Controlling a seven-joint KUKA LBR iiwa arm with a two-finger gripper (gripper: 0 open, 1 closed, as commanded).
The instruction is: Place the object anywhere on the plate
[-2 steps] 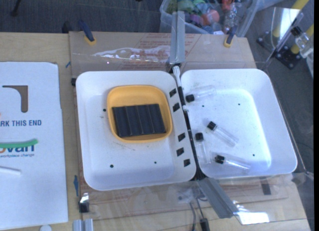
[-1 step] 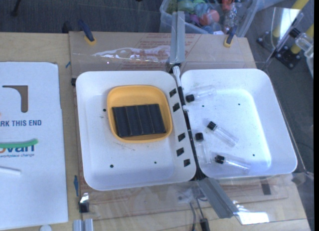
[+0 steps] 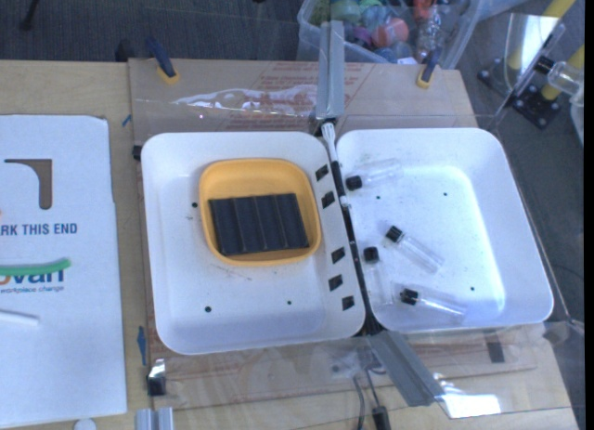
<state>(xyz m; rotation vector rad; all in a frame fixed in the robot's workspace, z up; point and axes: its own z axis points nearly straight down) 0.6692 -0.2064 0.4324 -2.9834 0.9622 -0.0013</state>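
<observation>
A yellow, rounded-square plate [image 3: 255, 171] sits in the left white bin [image 3: 232, 328], toward its back. A black ribbed rectangular slab [image 3: 258, 224] lies flat on the plate and covers most of its floor. In the right white bin [image 3: 487, 233] lie three clear vials with black caps: one at the back left [image 3: 373, 175], one in the middle [image 3: 411, 247] and one at the front [image 3: 431, 303]. A small loose black cap [image 3: 370, 254] rests beside the divider.
Black clips line the wall between the two bins [image 3: 336, 233]. A white printed board [image 3: 56, 261] lies on the bench to the left. Behind the bins stands a clear box of colourful items [image 3: 394, 1]. A metal bracket [image 3: 408, 372] juts out at the front.
</observation>
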